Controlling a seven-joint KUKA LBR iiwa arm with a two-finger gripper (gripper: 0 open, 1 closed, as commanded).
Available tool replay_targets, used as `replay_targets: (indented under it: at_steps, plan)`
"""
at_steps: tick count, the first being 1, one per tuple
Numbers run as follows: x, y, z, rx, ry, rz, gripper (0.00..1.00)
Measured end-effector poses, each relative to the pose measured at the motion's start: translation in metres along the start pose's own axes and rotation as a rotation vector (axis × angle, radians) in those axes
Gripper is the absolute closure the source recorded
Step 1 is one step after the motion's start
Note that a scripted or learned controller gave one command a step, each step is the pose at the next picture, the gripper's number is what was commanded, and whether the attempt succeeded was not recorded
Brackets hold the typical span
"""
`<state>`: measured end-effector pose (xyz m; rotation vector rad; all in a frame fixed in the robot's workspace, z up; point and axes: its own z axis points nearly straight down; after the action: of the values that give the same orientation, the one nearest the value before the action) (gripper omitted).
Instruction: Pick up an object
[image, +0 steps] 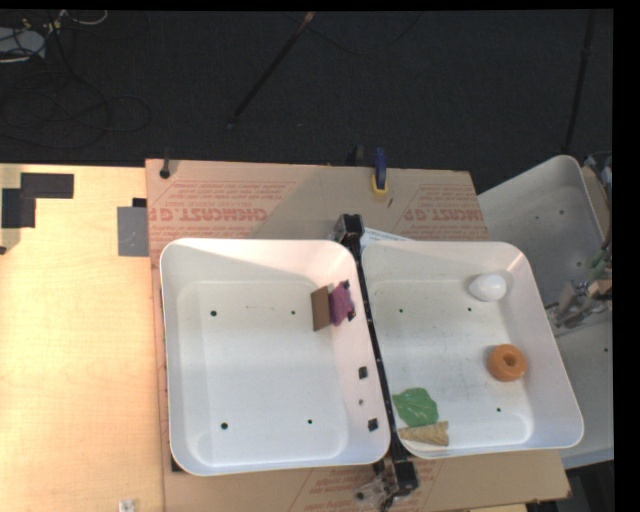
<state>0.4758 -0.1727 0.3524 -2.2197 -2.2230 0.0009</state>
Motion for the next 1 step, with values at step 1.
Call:
replay_targets:
  at_steps: [1]
  plan:
    - [0.0534,0.0056,-0.0592,-0.002,0.0,-0.003,1.0]
